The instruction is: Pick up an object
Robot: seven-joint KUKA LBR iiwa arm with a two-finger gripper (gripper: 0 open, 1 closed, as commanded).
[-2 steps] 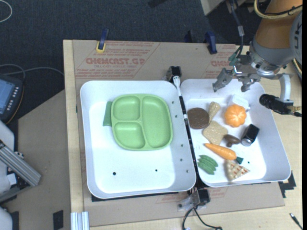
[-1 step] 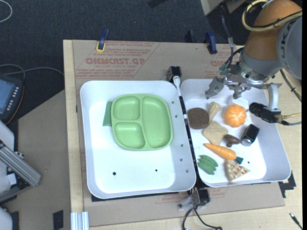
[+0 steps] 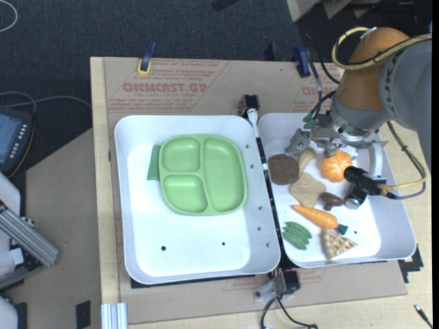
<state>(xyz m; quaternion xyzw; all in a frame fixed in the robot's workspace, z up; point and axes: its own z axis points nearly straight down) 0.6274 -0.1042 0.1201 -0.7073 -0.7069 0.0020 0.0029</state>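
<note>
I hang low over the right bin (image 3: 394, 235), near its far edge, and my gripper (image 3: 322, 137) sits down among the food there. I cannot tell how it stands, because my own wrist hides the tips from above. Nothing shows as caught, so I judge the step to be the reach, with the grasp not yet made.

The closest candidates lie just beside me: a brown disc (image 3: 282, 168) towards the bin's left wall, an orange fruit (image 3: 336, 166) on the other side, and a bread slice (image 3: 309, 189) a little nearer the front. A carrot (image 3: 315, 215), a green pod (image 3: 297, 234) and a cracker wedge (image 3: 339, 242) lie near the front edge. The left bin (image 3: 137, 238) holds a green tray (image 3: 203, 173).

Next I need to settle on one piece, centre over it, and close cleanly without nudging its neighbours, which crowd close together.
</note>
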